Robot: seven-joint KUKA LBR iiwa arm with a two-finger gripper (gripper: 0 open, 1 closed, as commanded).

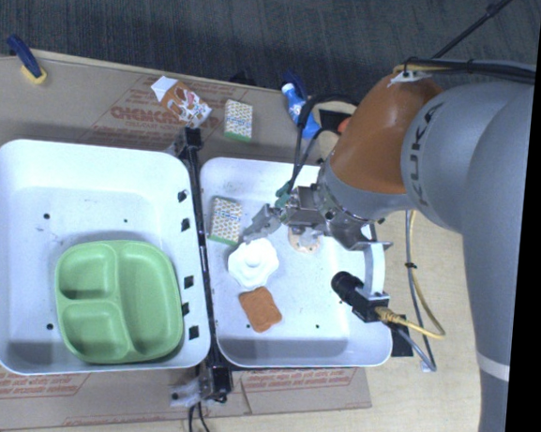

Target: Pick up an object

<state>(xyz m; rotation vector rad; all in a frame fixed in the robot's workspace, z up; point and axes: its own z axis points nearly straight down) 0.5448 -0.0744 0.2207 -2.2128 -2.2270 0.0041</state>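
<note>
Hovering low in the right bin [330,343], the tool [285,216] sits just above a white object [253,262] — whether it is open or closed I cannot tell. A brown piece [260,308] lies nearby. Best centre squarely over the white item, descend straight, then close — off-centre risks nudging it away.

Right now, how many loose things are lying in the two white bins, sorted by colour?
Green: 1, the divided tray in the left bin
White: 1, the lump in the right bin
Brown: 1, the flat piece
Patterned: 1, the small packet
Pale round: 1, the piece under the tool
Total: 5
</note>
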